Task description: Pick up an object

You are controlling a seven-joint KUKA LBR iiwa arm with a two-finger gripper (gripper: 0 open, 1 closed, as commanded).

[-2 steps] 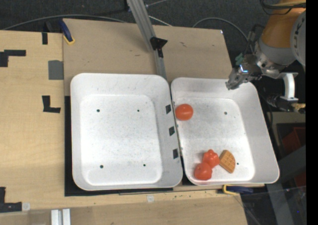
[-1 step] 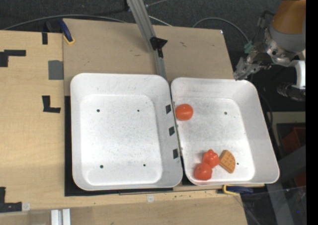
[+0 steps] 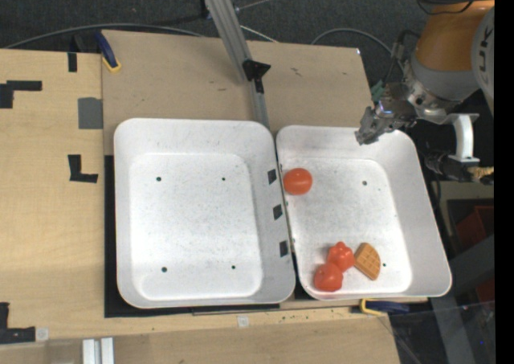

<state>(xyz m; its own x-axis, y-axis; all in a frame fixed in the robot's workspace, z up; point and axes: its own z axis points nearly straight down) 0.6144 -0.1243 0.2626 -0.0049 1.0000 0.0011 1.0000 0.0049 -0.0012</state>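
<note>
The gripper point(image 3: 371, 131) hung over the right bin's point(image 3: 401, 153) far corner; I couldn't tell how its jaws stood. The red ball point(image 3: 298, 182) lay alone nearby, the easiest centred, straight-down pick.

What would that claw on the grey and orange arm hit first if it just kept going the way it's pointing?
Most likely the speckled floor of the right shallow white bin, near its far right corner. The two-finger gripper points down and slightly left there, and no object lies under it. Its height above the bin is hard to judge.
</note>
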